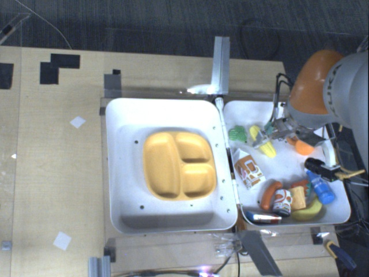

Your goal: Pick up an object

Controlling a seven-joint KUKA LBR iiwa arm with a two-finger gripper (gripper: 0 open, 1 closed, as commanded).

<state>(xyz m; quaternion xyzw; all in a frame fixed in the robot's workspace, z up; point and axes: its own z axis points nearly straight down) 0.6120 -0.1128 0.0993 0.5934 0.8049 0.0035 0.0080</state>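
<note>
Jaws' opening unreadable, gripper [271, 133] low in right bin [345, 212] over yellow corn toy [266, 149] just beneath, green toy [237, 134] beside; approach step, next needs closing then lift.

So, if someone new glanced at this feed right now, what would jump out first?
Probably the yellow three-compartment plastic tray, alone in the left white bin. Next, the grey arm with its orange band reaching into the right white bin, above a jumble of small colourful toy foods, including a yellow banana near the front rim.
</note>
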